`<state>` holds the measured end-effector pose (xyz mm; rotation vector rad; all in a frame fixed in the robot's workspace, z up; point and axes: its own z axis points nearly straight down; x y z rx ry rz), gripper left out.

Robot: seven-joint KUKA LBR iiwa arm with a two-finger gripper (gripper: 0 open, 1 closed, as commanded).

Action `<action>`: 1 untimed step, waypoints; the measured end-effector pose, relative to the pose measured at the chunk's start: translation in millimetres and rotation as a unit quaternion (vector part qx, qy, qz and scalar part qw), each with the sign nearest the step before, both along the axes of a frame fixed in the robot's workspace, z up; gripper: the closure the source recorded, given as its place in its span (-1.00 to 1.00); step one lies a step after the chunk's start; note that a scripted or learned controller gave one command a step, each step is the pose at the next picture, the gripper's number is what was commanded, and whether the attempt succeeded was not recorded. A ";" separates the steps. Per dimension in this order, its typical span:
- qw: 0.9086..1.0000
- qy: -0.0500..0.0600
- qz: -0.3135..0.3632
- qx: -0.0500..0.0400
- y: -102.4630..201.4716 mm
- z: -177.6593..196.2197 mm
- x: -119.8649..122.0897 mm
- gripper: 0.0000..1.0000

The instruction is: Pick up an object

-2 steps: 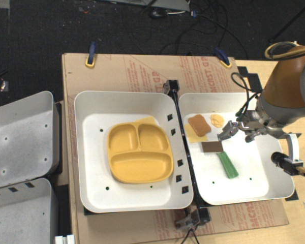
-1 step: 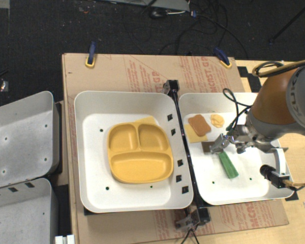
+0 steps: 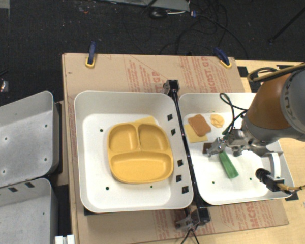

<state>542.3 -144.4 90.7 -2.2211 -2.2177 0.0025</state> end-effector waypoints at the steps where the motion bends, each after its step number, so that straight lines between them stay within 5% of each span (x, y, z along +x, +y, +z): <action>1: 1.000 -0.002 -0.001 0.000 -0.2 11.6 0.8 1.00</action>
